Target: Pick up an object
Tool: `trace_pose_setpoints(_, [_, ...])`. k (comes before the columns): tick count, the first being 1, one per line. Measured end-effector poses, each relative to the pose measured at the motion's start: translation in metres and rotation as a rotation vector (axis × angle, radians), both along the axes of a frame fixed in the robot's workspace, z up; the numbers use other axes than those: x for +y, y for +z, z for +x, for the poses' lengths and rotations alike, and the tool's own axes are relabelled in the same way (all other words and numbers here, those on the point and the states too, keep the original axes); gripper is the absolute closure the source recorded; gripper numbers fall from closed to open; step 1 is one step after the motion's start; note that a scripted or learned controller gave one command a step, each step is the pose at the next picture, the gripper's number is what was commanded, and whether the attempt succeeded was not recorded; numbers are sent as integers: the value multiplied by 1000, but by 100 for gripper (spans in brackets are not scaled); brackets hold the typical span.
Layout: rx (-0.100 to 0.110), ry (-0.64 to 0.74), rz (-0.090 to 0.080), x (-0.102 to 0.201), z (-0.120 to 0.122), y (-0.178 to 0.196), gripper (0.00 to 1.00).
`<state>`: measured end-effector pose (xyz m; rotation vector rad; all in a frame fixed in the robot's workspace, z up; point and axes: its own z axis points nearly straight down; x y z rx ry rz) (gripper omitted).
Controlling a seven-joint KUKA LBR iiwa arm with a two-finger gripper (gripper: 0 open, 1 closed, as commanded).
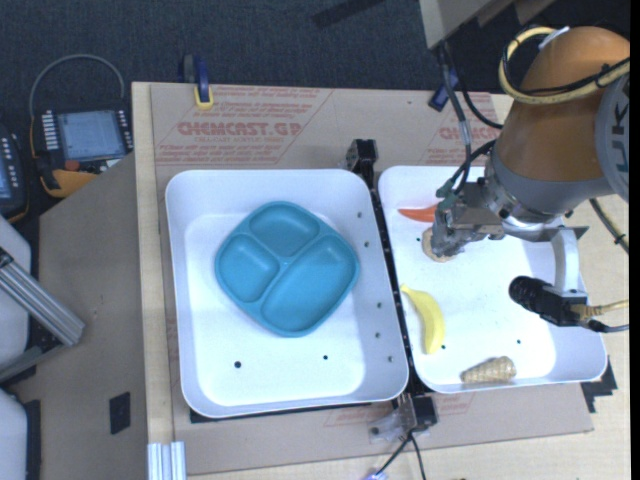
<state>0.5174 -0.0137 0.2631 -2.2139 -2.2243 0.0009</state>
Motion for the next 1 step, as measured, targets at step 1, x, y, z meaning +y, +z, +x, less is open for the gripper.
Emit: trace_pose_setpoints(1, [1, -1, -1, 42, -6, -17, 100])
